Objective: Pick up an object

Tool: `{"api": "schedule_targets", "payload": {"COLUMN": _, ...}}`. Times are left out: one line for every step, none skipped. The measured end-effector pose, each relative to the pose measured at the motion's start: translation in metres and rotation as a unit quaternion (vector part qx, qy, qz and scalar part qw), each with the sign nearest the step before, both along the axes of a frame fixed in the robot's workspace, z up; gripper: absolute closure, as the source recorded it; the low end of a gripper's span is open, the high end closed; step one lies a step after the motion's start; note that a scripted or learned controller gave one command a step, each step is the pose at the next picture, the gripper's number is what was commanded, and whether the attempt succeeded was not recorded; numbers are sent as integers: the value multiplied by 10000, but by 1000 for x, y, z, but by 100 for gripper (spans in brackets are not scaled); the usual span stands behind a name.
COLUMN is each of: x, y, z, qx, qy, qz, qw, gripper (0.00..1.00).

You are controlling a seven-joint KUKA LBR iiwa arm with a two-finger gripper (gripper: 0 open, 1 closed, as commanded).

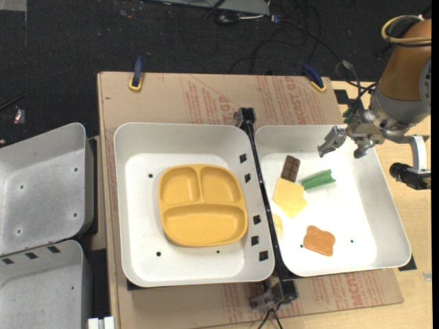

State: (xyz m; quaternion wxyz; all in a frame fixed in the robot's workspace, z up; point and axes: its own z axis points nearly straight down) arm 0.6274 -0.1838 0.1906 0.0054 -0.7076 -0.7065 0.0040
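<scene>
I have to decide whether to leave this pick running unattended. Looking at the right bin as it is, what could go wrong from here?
1. The brown block, yellow piece and green piece lie close together, so closing on one could nudge or drag a neighbour.
2. That cluster sits near the divider between the bins, which may crowd a finger.
3. The gripper hangs open near the right bin's far wall; a straight descent there would likely grab nothing.

Yellow divided plate (203,206); brown bar (291,168); green piece (317,179); yellow block (289,195); orange piece (319,240); white bins (130,184).
</scene>
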Motion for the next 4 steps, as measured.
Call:
{"api": "schedule_targets", "payload": {"x": 3, "y": 0, "z": 8, "qx": -13, "qy": -68, "qz": 13, "qw": 10000, "gripper": 0}}
{"api": "schedule_targets", "payload": {"x": 9, "y": -8, "z": -43, "qx": -13, "qy": -58, "qz": 3, "qw": 10000, "gripper": 0}}
{"api": "schedule_targets", "payload": {"x": 8, "y": -7, "z": -96, "qx": -7, "qy": -47, "qz": 7, "qw": 10000, "gripper": 0}}
{"api": "schedule_targets", "payload": {"x": 10, "y": -7, "z": -82, "qx": -17, "qy": -81, "qz": 15, "qw": 10000, "gripper": 100}}
